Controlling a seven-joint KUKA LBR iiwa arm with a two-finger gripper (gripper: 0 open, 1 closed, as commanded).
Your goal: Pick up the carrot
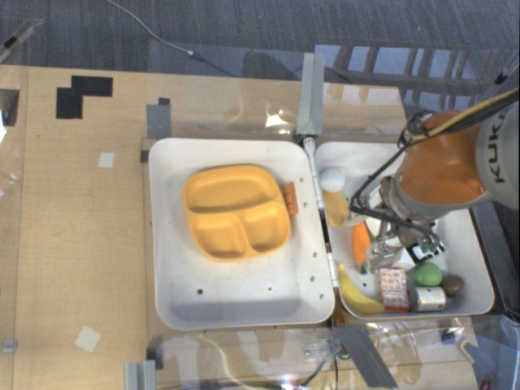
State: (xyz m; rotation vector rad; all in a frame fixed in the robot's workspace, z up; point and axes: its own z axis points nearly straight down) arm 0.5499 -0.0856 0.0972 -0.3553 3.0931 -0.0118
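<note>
We see a wooden bench (73, 242) under two white bins (236, 311), grey carpet (244, 6) at twelve o'clock, the gripper (380, 254) beside the carrot (361, 243), grip unclear

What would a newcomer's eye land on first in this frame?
First, the big yellow-orange compartment tray lying in the left white bin. Then the grey arm's orange wrist band over the right white bin, its end effector hanging beside the small orange carrot among crowded food items.

Yellow divided tray (236, 211) well left of hand, in left bin (171, 299). Banana (356, 292), carton (393, 288), lime (427, 275) just below hand.
</note>
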